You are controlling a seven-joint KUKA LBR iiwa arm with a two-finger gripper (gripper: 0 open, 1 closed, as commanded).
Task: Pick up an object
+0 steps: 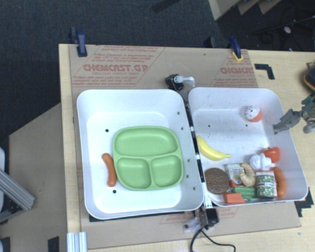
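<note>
Dark carpet all round, plywood-topped bench (147, 67) in the middle with two blue clamps at its far edge and "CHEMCAST" print on the protective sheet. Two white bins sit side by side on it, touching along the centre seam.

Left bin (92, 114): green divided plate (147, 156) roughly centred, compartments bare. Toy sausage (110, 169) lies just off the plate's left edge, on the bin floor, not touching the plate as far as I can tell.

Right bin (273, 101): banana (212, 150) near the bin's left wall, alone and easy to reach. Brown round cookie-like disc (217, 179) near the front left corner. Heap of toy food (254, 177) packed into the front right corner, pieces touching and overlapping, so a clean grasp there looks unlikely. Small white-and-orange item (252, 113) sits alone toward the far side.

Gripper (294, 119) is at the right bin's right rim, just over the wall, nothing between the fingers. Can't tell whether it's spread or closed; too small and blurred at this angle.

Judgement: pick not yet made, nothing is lifted. No target is named, so any of the objects in the right bin qualifies; banana or the small white-orange item are the isolated candidates. Risk: clipping the bin wall on entry.
</note>
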